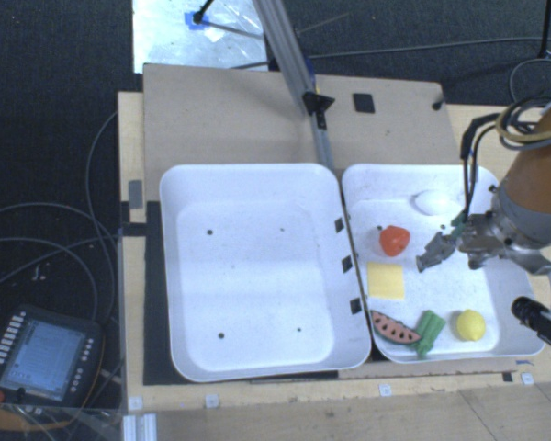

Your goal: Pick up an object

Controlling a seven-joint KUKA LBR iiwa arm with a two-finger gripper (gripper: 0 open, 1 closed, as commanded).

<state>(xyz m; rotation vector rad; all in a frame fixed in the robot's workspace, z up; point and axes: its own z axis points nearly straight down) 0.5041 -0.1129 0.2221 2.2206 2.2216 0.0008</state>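
Observation:
Several small objects lie in the right bin (496, 274). A white egg-shaped piece (432, 202) sits at the back and a red tomato (395, 240) is left of centre. In front of the tomato is a flat yellow square (387, 280). Along the front wall lie a watermelon slice (394, 328), a green piece (429, 331) and a yellow lemon (470, 324). My gripper (432, 253) hangs over the middle of this bin, just right of the tomato and above the yellow square. It is open, with nothing between its fingers.
The left bin (248, 265) adjoins the right one along a shared wall (349, 265). A slanted metal pole (289, 53) rises behind the bins. The arm's orange wrist (537, 186) and a black part (537, 320) overhang the right bin's right side.

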